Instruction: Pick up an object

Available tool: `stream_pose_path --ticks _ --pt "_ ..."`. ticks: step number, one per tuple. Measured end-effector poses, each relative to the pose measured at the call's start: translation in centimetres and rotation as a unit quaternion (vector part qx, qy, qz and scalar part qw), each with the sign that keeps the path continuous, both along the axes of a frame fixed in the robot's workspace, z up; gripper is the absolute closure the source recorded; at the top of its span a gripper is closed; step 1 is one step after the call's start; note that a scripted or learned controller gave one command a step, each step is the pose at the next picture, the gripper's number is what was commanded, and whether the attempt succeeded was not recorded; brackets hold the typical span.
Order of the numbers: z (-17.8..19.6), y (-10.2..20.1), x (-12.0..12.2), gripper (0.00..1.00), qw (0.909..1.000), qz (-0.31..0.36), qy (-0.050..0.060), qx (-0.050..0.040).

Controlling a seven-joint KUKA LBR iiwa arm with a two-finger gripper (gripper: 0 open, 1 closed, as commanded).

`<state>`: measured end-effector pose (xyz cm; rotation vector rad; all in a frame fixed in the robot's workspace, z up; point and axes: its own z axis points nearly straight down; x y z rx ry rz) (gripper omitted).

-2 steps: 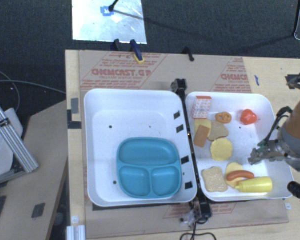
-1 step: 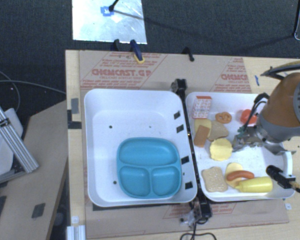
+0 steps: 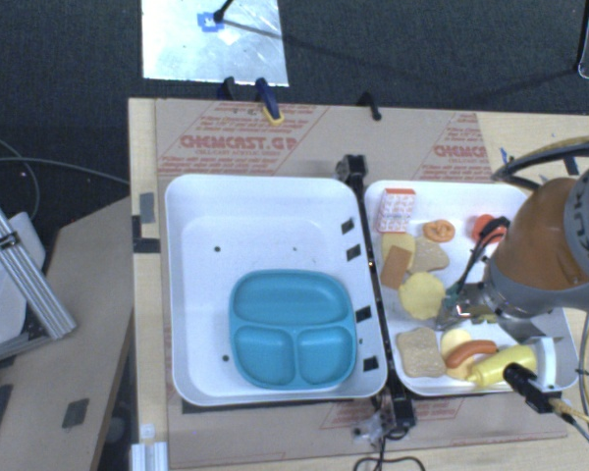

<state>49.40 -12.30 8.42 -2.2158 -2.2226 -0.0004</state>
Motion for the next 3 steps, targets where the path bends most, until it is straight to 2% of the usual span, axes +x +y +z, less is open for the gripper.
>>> stream_pose_path --ticks 1,2,3 --pt "0.0 3.4 0.1 1.0 1.0 0.002 -0.002 -0.0004" --pt "1.1 3.2 0.2 1.0 1.0 0.001 -0.003 -0.0008" --pt "0.0 3.9 -0.1 1.0 1.0 0.0 -0.002 -0.0013"
